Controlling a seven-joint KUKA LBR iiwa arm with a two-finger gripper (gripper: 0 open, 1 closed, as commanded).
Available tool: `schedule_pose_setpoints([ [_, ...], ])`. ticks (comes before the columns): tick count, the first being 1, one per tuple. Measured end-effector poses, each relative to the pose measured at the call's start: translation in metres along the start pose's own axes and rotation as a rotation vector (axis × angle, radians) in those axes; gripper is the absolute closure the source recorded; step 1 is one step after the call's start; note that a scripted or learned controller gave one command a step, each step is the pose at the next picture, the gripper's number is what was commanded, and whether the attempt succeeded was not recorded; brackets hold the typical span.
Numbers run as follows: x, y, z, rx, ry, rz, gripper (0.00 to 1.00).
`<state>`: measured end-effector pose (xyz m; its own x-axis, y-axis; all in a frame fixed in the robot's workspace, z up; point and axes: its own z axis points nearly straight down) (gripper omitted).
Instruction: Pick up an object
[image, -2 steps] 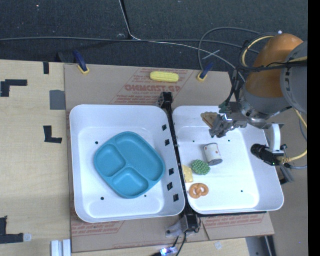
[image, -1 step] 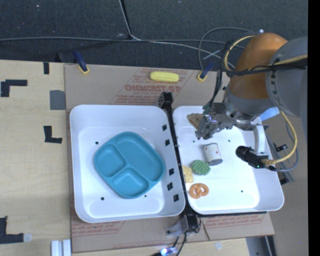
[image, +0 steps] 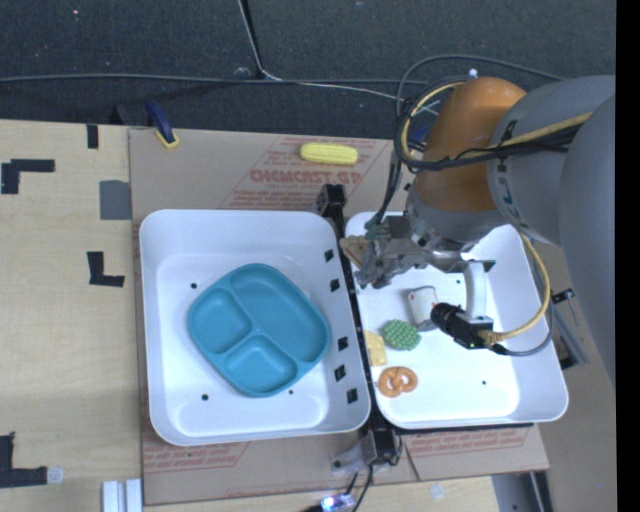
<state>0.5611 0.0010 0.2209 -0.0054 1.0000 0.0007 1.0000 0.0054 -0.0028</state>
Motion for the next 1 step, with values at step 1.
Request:
schedule_pose_setpoints([
  [1,0.051,-0.0061,0.0102,0.0,-0.001,0.001,1.0],
])
